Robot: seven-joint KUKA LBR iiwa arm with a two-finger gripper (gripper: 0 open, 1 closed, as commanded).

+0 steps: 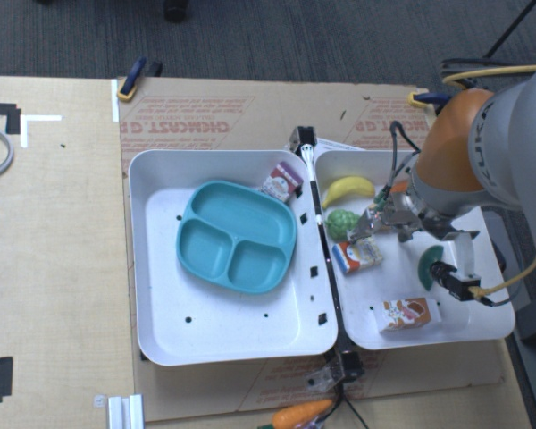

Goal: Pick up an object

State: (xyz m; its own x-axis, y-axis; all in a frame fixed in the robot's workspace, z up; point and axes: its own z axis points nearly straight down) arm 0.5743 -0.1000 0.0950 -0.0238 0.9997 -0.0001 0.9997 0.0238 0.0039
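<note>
- The left bin (152, 266) is smooth white plastic with rounded corners; a glossy teal divided plate (237, 236) with three compartments lies in it, and a small crinkled packet (281, 182) sits at its far right corner.
- The right bin (469, 324) holds a curved yellow banana (349, 189), a bumpy green round object (342, 222), a small red-and-white carton (355, 257), a dark green piece (428, 267) and a flat printed box (406, 313) near the front.
- The hand (372, 222) hangs low just right of the green round object; I cannot tell whether it is open or closed.
</note>
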